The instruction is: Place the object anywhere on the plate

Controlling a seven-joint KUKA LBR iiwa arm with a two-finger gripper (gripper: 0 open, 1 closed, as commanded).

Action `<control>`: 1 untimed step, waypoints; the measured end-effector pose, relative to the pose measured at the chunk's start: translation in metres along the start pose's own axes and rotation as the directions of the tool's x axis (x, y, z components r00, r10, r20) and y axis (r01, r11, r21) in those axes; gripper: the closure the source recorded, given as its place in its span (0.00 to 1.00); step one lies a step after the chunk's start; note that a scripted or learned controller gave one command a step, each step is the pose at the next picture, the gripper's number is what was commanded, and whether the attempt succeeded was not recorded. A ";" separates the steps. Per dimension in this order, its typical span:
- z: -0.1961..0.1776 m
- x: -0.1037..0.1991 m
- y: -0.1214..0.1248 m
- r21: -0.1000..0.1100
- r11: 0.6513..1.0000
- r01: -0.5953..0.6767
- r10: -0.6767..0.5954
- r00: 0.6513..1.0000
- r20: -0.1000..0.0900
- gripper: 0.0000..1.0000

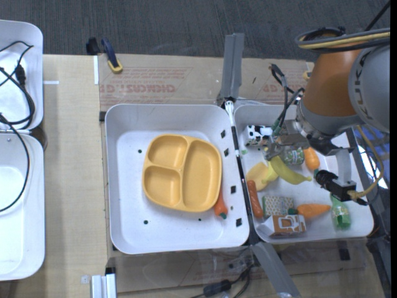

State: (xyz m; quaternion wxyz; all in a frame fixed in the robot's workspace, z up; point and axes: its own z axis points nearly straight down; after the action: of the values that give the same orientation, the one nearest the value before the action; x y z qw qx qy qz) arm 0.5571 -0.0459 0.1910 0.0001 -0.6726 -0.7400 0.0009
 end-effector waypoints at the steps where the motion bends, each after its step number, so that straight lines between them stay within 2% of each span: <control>1: -0.034 0.067 0.051 0.001 0.999 -0.037 0.037 0.999 0.001 1.00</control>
State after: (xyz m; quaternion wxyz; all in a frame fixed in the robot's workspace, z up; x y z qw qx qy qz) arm 0.6017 0.0255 0.2246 0.0002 -0.6861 -0.7275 0.0016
